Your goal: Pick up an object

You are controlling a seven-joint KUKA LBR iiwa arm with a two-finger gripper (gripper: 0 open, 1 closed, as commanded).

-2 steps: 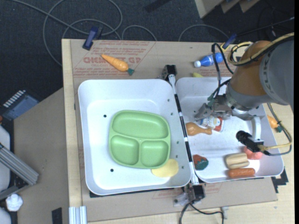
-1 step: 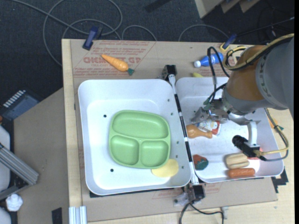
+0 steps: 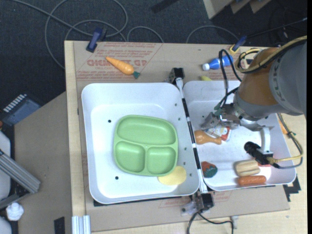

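Camera view: the gripper (image 3: 218,123) is lowered into the right bin (image 3: 229,179), just above a tan toy (image 3: 207,138); its state cannot be told.

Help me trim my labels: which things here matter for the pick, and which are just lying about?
In play:
claw in the right bin
drumstick
bun
sausage
red and green piece

Lying about:
left bin
green tray
yellow disc
carrot
blue clip
bottle
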